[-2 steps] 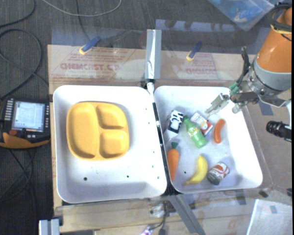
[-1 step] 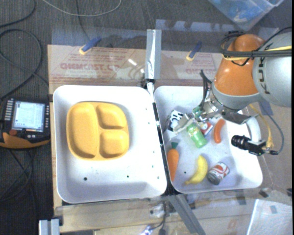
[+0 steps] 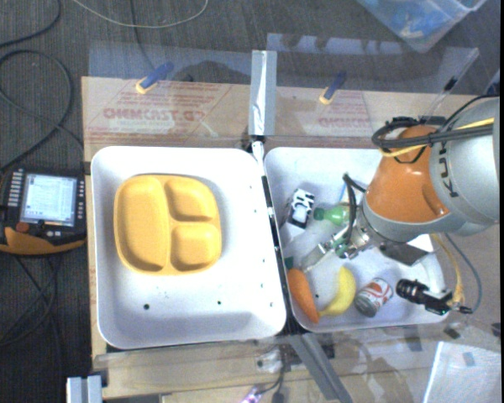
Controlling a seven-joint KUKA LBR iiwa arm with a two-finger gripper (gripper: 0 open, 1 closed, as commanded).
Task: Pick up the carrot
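Observation:
The orange carrot (image 3: 302, 295) lies at the front left corner of the right bin (image 3: 279, 193), close against the bin's left wall. A yellow banana (image 3: 345, 290) lies just to its right. My gripper (image 3: 343, 245) hangs below the orange wrist band (image 3: 403, 188) over the middle of the right bin. It is above and to the right of the carrot, roughly over the banana's upper end, and apart from the carrot. Nothing shows as held.
A green bottle (image 3: 331, 215) and a black-and-white item (image 3: 300, 207) lie at the back of the right bin. A drink can (image 3: 374, 296) lies right of the banana. The left bin (image 3: 109, 309) holds a yellow divided plate (image 3: 170, 222).

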